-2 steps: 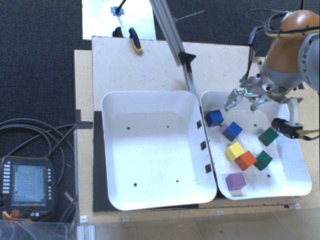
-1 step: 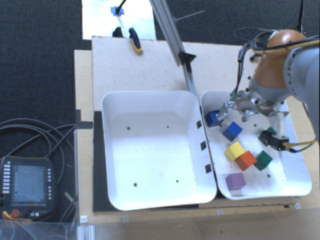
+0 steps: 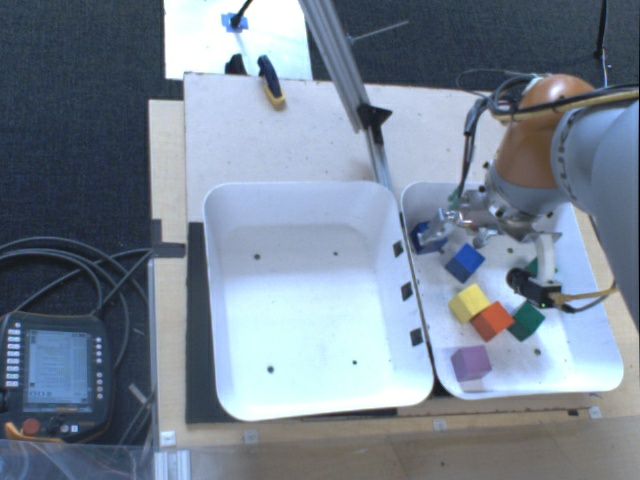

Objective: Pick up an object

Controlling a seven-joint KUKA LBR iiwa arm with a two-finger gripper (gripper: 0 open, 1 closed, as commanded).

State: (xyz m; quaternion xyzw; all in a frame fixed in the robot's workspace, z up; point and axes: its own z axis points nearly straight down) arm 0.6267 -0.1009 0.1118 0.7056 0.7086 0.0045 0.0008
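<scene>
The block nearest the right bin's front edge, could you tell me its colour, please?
Purple block; the camera view shows it plainly.

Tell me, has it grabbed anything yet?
Not yet, by the look of it. The arm has reached the right bin. Its gripper sits beside the blue block. Yellow block, orange block, green block and purple block lie loose. Grabbing and lifting remain.

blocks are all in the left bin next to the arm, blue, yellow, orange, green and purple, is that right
Not quite: the camera view shows the blue block, yellow block, orange block, green block and purple block in the right bin, not the left.
</scene>
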